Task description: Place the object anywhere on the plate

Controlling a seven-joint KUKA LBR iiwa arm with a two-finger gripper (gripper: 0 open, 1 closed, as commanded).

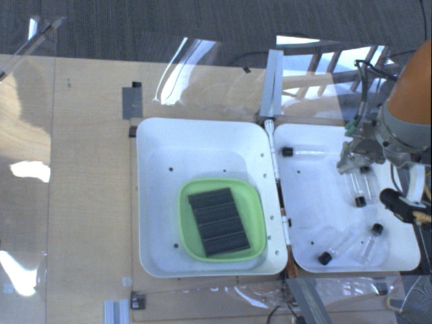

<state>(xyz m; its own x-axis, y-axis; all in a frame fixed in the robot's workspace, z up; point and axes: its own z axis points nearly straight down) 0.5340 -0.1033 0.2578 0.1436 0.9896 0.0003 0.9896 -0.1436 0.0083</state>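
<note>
On the pale wooden surface [74, 201], two shallow white bins with rounded corners sit side by side, their inner rims touching along a central seam. Left bin [162, 181]: smooth, glossy plastic, holding a lime-green plate [190, 208], square with rounded corners and a raised lip. A dark grey slab [217, 221], rectangular and crossed by ribs, lies flat on the plate, turned slightly off the plate's edges and wholly within the lip. Right bin [310, 201]: several clear vials with black caps lie scattered on its floor. One vial [302, 153] lies near the far rim; another [358, 189] lies just below the gripper; two more, one [337, 247] and one [370, 241], lie near the front rim, close together. Their transparent bodies are faint against the white. The gripper [360, 155], of grey metal, hangs over the right bin's far right part, under the arm's orange band [412, 90]; whether the jaws are apart or together cannot be told, and nothing is seen between them. A grey metal bar [273, 83] stands behind the seam, and a clear sheet with glare covers the surface.
</note>
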